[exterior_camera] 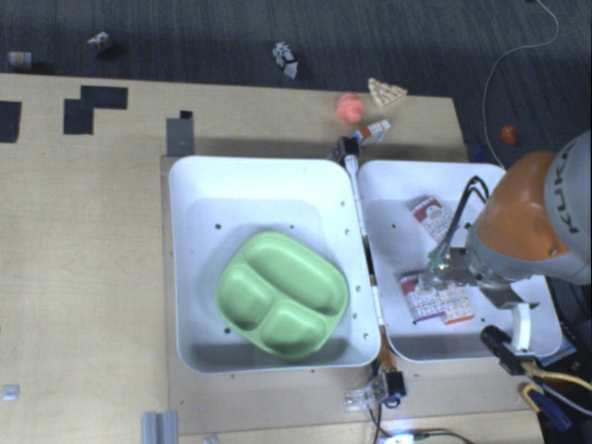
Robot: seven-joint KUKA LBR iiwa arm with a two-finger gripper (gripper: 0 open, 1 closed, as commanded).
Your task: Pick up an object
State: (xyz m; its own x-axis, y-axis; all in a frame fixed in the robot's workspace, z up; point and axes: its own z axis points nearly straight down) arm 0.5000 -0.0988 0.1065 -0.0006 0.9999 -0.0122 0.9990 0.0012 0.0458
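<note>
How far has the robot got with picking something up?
Done: the arm has reached into the right bin, and the gripper sits low over the flat packet there. In hand: nothing that I can see. Left: grabbing and lifting something. The other packet and the green divided tray in the left bin lie untouched.

A single fixed camera hangs above the wooden surface (83,248) and looks down at a slant, far enough off to take in both white bins whole. The left bin (190,248) sits near the middle of the view; the right bin (388,202) lies just beside it toward the right edge, where the grey arm with its orange band (523,211) enters. Beyond the left bin's far side, a strip of dark carpeted floor (203,17) crosses the top of the view.
</note>
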